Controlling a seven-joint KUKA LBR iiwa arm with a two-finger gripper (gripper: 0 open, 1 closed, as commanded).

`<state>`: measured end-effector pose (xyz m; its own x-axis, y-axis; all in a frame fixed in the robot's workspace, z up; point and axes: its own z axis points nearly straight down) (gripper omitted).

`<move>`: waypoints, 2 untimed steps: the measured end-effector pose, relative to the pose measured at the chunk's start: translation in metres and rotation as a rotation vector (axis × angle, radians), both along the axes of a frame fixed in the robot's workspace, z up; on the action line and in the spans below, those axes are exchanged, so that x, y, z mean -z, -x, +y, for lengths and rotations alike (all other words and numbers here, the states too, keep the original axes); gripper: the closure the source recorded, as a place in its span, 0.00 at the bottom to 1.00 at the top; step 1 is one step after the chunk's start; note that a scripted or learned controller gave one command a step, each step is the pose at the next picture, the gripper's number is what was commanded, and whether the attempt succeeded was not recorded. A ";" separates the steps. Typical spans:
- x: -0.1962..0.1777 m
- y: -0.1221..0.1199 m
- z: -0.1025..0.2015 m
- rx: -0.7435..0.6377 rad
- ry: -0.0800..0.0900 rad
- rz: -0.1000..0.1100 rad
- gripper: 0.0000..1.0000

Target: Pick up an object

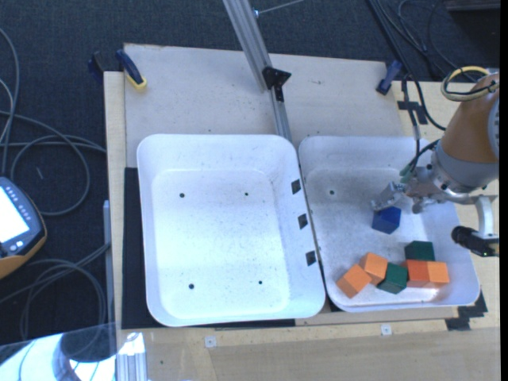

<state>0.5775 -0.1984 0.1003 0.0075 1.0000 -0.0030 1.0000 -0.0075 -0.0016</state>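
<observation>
The arm's wrist covers most of the gripper (pixel 401 199), which hangs over the right bin (pixel 349 159) directly above a blue cube (pixel 386 219); whether its fingers are apart or together cannot be told, and no contact with the cube can be made out. The cube sits near the middle of the right bin, turned corner-on to the bin's walls, with no clear long axis (its faces look roughly equal). Toward the right bin's near wall lies a huddle of orange blocks (pixel 364 273) and dark green blocks (pixel 419 252), some overlapping.
</observation>
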 end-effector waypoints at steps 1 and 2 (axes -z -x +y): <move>0.001 0.008 0.086 -0.015 -0.008 0.001 0.00; 0.000 0.017 0.004 -0.002 0.001 -0.003 0.00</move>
